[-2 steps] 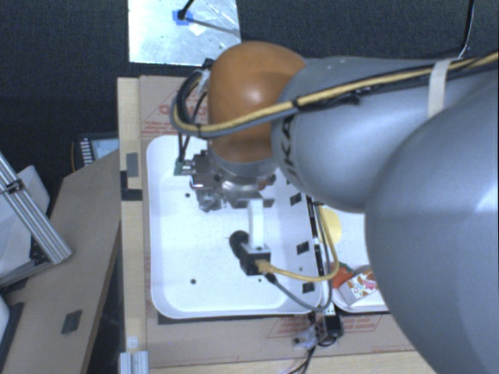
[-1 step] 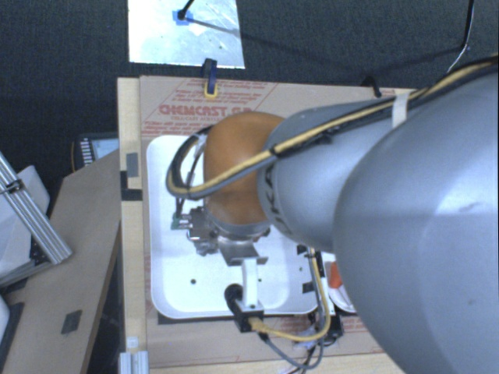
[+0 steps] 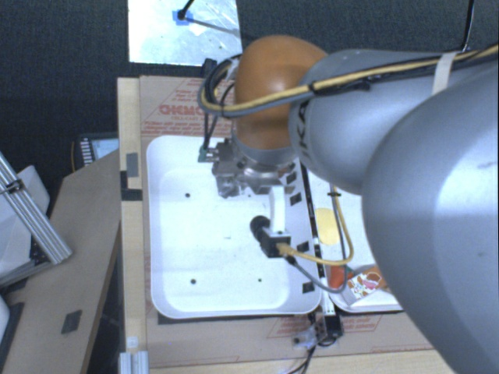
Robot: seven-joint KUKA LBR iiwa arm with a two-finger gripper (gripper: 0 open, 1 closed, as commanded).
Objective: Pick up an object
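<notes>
My gripper (image 3: 228, 181) hangs over the far part of the left white bin (image 3: 179, 287), under the orange band of the arm. Its tip looks grey and metallic, close above the bin floor, and I see no object at it. In the right bin (image 3: 366, 308) a pale yellow object (image 3: 327, 226) lies near the dividing wall. A red-orange object (image 3: 337, 277) and a white printed packet (image 3: 365, 284) lie at that bin's near edge. The arm hides most of the right bin.
The big grey arm (image 3: 405, 170) covers the right half of the view. Both bins rest on brown cardboard (image 3: 171, 107). A wooden bench edge (image 3: 86, 209) and an aluminium rail (image 3: 31, 216) stand to the left. A shiny sheet (image 3: 183, 18) lies beyond the bins.
</notes>
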